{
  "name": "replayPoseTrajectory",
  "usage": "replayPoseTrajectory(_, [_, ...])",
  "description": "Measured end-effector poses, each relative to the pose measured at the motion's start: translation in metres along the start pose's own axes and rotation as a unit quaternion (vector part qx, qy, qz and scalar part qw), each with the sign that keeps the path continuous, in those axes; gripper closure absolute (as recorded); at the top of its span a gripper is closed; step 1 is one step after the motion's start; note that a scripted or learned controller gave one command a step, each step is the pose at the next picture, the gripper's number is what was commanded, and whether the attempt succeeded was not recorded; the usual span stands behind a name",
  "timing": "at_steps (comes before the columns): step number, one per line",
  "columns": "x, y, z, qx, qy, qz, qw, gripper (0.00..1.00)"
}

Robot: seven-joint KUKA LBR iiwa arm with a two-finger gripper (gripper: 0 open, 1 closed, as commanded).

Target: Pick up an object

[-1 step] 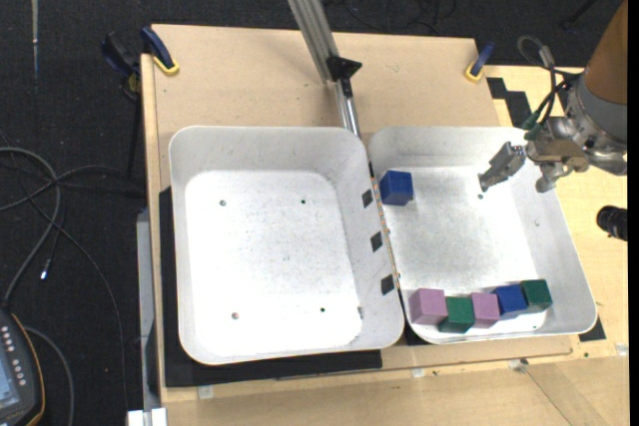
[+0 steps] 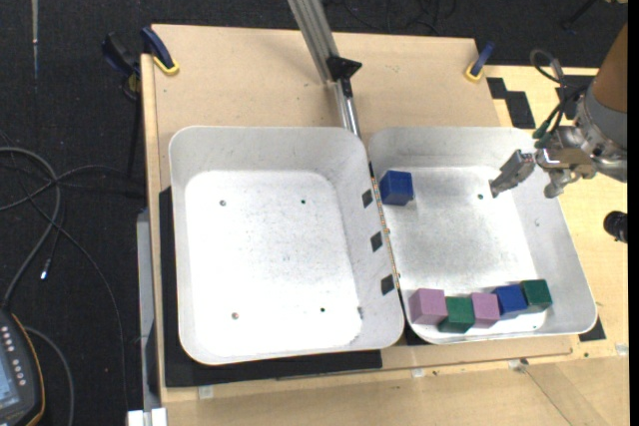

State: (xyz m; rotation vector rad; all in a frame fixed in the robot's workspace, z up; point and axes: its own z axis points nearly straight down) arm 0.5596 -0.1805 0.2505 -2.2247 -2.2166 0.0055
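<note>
The gripper hangs with its fingers apart and nothing between them, over the right bin's far edge. A blue cube lies near its left wall

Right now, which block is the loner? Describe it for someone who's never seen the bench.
Find the right-hand shallow white bin. Near its upper left corner, close to the divide between the bins, sits a small blue cube. It stands alone, while the other blocks, two pink, two green and a second blue cube, crowd in a row along the bottom edge.
</note>
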Motion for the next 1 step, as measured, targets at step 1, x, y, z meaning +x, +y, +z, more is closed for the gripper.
replayPoseTrajectory(1, [0.0113, 0.0069, -0.0296, -0.004, 0.0, -0.004, 1.0, 0.0])
